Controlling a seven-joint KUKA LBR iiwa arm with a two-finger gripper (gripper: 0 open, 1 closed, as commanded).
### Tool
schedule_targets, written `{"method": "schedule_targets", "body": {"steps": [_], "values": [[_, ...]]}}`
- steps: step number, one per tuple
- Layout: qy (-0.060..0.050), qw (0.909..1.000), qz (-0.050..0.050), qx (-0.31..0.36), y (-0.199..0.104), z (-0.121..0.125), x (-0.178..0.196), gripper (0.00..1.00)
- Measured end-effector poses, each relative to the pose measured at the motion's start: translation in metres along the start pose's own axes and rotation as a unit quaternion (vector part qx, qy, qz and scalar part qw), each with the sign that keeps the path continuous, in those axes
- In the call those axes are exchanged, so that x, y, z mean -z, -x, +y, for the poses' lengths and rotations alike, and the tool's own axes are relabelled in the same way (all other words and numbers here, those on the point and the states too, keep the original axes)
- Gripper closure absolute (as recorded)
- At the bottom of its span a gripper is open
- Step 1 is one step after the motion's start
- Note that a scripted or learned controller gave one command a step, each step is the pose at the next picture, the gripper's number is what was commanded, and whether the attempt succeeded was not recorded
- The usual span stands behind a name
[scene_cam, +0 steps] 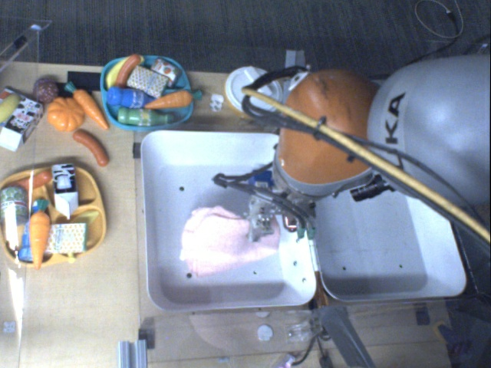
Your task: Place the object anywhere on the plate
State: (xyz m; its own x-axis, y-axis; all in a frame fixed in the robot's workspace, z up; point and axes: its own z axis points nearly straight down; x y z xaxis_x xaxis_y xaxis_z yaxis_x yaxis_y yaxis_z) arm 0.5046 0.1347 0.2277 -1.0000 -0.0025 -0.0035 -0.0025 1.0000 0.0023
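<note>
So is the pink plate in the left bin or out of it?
In. The flat pale pink plate lies on the floor of the left shallow white bin, with the pincer over its right edge.

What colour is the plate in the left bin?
Pale pink plate, seen in the camera view.

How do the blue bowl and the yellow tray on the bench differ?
The blue bowl is smaller and rounder and sits at the bench's far edge, just beyond the left bin; the yellow tray is wider and lies off to that bin's left. The bowl's toy food is heaped; the tray's is spread flatter. Both hold carrots and small printed boxes.
</note>
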Motion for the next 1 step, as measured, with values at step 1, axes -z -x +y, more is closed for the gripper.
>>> {"method": "schedule_targets", "body": {"steps": [1], "values": [[0.000,1.0000,0.000,0.000,0.0001,-0.0002,0.0002,0.00]]}}
